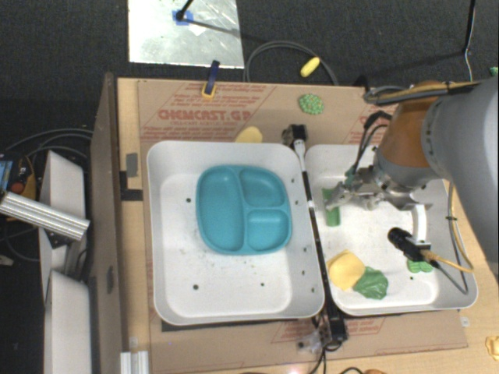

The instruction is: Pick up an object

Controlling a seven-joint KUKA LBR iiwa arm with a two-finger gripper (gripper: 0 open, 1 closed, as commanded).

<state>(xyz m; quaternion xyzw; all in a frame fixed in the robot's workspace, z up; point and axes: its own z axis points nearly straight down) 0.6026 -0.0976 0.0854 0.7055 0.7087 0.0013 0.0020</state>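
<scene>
Blue divided plate (243,209) lay flat in the left bin (171,209). Small green block (333,216) sat in the right bin (437,294) by its left wall, just below the pincer (337,196); whether the pincer was spread or pressed together could not be told. Yellow lump (345,269) and green lump (371,284) touched near the front wall.

Bright, even overhead light, no hard shadows. White left bin (168,232) and right bin (366,236) are close to blown out, with little surface detail. Strong glare on the shiny sheet (183,22) up top. Floor (47,53) around the counter (195,111) is dark and underexposed. Yellow lump (346,269) throws only a faint soft shadow. Grey arm (468,131) is near the lens, soft and out of focus. Low-res, grainy overall.
</scene>
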